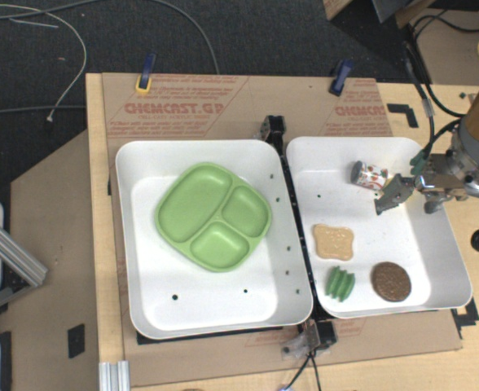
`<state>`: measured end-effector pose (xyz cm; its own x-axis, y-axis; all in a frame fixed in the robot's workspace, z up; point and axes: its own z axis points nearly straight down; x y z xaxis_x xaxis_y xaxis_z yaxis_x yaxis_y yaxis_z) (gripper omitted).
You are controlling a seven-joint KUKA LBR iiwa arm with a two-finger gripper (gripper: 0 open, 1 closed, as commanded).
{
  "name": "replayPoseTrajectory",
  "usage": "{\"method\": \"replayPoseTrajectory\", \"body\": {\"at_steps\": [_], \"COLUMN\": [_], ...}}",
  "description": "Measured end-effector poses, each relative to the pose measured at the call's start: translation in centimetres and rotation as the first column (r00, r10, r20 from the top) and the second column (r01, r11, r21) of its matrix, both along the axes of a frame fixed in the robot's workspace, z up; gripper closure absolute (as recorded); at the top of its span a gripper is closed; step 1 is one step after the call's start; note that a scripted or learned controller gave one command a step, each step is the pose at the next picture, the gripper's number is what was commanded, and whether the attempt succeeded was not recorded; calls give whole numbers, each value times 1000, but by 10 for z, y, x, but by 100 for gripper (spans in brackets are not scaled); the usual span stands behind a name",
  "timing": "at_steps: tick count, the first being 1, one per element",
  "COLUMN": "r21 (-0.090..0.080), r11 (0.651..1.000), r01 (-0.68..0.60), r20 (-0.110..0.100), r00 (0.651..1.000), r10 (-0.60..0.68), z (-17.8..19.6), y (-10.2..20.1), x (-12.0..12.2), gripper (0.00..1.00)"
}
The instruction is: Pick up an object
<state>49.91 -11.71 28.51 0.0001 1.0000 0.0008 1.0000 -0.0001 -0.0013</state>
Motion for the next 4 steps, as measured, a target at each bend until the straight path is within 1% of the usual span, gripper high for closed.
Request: {"method": "replayPoseTrajectory", "body": {"at_steps": [1,2,3,4], "r21": [2,1,2,1], "r11": [1000,1000,1000,1000], "r01": [1,0,1,1], "r20": [-6,0,-6,1], "r00": [1000,1000,1000,1000], "r10": [-1,0,-1,-1], "z": [-61,-118,-166,-152], "y": [3,11,3,4], "x": [-5,-6,-3,-1], "gripper": [0,0,0,100]}}
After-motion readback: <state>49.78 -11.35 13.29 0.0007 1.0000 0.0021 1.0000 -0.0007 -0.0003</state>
